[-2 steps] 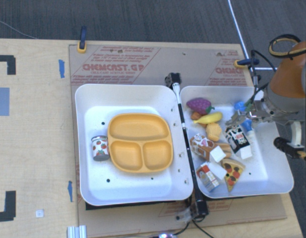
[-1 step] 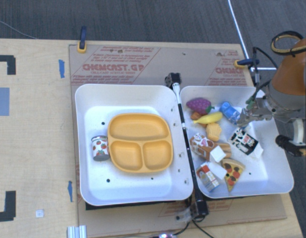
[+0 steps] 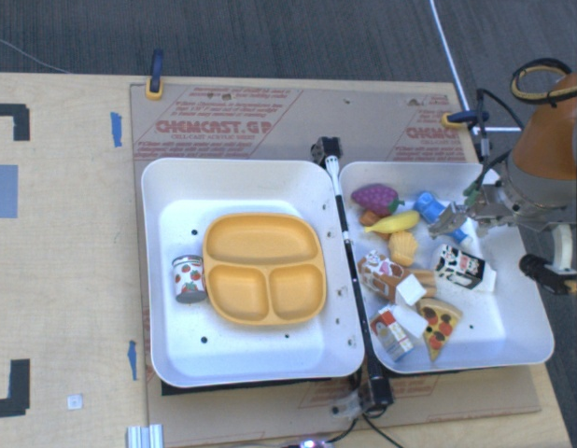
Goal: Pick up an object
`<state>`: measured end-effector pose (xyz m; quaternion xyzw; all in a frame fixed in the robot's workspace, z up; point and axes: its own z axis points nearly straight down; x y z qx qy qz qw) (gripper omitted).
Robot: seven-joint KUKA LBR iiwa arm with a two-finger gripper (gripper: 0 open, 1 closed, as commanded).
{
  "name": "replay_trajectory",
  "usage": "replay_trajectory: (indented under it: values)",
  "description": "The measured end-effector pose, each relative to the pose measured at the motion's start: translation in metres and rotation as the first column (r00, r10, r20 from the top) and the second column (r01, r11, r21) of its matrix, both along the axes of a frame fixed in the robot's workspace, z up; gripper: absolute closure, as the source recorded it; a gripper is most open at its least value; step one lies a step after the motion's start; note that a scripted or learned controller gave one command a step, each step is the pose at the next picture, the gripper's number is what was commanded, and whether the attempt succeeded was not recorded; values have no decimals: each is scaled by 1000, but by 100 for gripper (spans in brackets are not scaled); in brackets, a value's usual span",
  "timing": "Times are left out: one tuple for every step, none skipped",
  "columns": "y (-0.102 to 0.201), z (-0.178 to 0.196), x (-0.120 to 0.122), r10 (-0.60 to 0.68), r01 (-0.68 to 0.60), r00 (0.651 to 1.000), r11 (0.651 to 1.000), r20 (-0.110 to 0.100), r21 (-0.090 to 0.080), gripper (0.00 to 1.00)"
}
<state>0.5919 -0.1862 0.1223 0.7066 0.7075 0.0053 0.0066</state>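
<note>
The right bin (image 3: 527, 329) holds a heap of toy food: purple grapes (image 3: 375, 195), a yellow banana (image 3: 397, 222), a blue piece (image 3: 427, 203), a black-and-white cow-print carton (image 3: 459, 266), a white cube (image 3: 411, 288), a pizza slice (image 3: 439, 322) and a small red-and-white carton (image 3: 392, 332). My gripper (image 3: 459, 218) reaches in from the right and hangs low over the bin's upper middle, just right of the blue piece and above the cow-print carton. A bit of blue shows beneath it.
The left bin (image 3: 167, 203) holds a yellow divided plate (image 3: 264, 268) and a small printed can (image 3: 189, 278) to its left. A black bar (image 3: 344, 241) runs between the bins. Both bins rest on a cardboard sheet (image 3: 214, 124) held by clamps.
</note>
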Motion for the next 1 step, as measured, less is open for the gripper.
replay_trajectory:
  values:
    - [30,-30,-33,-1,1,1000,1000,-14,1,0]
